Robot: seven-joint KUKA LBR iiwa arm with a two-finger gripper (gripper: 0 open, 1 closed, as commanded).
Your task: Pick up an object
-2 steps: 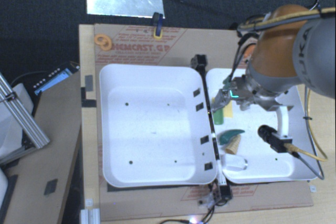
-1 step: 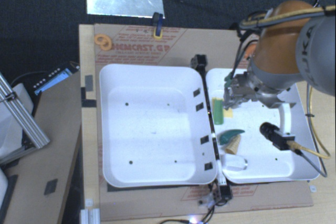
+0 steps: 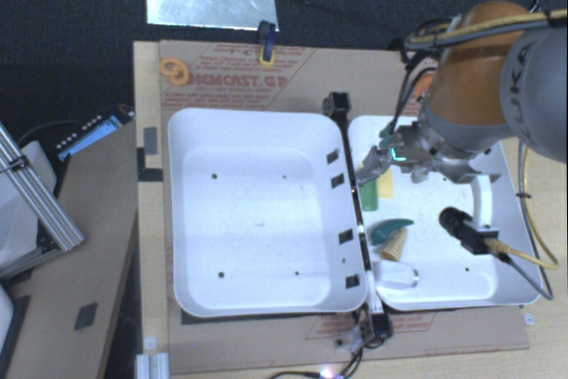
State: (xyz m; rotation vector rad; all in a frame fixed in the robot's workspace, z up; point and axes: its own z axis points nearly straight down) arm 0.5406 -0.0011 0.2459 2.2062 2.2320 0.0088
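Note:
My gripper [image 3: 373, 166] hangs over the left side of the right bin [image 3: 444, 288], close to the divider between the bins. Just below it lie a yellow block [image 3: 386, 185] and a green piece [image 3: 368, 196], side by side. Whether the gripper touches either one cannot be told. Nearer the front of the same bin lie a teal curved object [image 3: 390, 229], a tan cone-shaped piece [image 3: 393, 248] and a clear plastic item [image 3: 399, 277]. The arm's grey and orange body [image 3: 484, 75] covers the far part of the right bin.
The left bin [image 3: 257, 297] stands beside the right one, with black clips [image 3: 337, 182] along their shared wall. Both rest on a cardboard sheet [image 3: 231, 75]. A yellow clamp [image 3: 266, 49] sits at the back edge.

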